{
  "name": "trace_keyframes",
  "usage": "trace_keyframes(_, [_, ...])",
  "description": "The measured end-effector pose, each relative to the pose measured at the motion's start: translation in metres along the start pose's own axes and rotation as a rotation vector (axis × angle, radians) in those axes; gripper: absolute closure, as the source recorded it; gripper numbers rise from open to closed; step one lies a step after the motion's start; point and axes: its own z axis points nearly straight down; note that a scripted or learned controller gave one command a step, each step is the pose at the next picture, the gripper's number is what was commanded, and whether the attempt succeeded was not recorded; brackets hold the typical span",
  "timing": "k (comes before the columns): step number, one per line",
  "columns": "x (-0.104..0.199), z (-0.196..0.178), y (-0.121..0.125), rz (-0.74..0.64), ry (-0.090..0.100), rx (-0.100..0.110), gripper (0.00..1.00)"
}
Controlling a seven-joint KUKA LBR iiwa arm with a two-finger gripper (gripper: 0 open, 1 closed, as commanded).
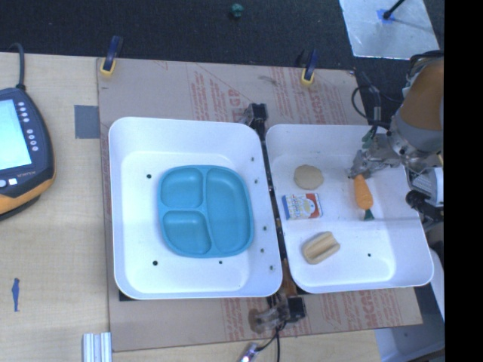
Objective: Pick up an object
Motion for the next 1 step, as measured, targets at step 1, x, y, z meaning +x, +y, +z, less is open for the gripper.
trace_keyframes(1, [0.0644, 0.0017, -0.0088, -0.002, 0.0, 0.001, 1.0])
